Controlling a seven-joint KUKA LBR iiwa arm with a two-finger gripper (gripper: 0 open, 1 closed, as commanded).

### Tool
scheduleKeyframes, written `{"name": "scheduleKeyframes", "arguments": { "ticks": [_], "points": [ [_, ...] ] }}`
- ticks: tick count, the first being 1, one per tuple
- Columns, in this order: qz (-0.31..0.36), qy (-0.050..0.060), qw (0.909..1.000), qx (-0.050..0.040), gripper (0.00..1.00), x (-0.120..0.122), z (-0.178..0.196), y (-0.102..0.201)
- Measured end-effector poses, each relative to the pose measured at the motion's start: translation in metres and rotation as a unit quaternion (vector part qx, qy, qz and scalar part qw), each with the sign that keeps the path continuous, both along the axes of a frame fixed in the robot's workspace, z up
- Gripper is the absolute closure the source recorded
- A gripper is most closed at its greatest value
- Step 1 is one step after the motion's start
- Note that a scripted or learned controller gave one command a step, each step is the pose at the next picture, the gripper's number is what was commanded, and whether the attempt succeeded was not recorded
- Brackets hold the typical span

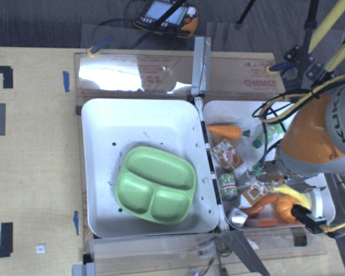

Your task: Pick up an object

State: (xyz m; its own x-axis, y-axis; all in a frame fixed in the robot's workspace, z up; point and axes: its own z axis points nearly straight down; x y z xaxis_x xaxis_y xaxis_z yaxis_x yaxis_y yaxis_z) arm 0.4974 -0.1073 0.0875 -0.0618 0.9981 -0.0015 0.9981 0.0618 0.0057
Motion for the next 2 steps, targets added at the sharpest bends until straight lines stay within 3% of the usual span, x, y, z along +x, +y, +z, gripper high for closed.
{"name": "scheduleKeyframes", "arguments": {
  "ticks": [1,2],
  "points": [
    [0.0,-0.008,1.0,-0.0014,1.0,0.006,0.013,0.0],
    [-0.001,-0.011,0.9999,-0.0022,1.0,0.007,0.023,0.0]
  ]
}}
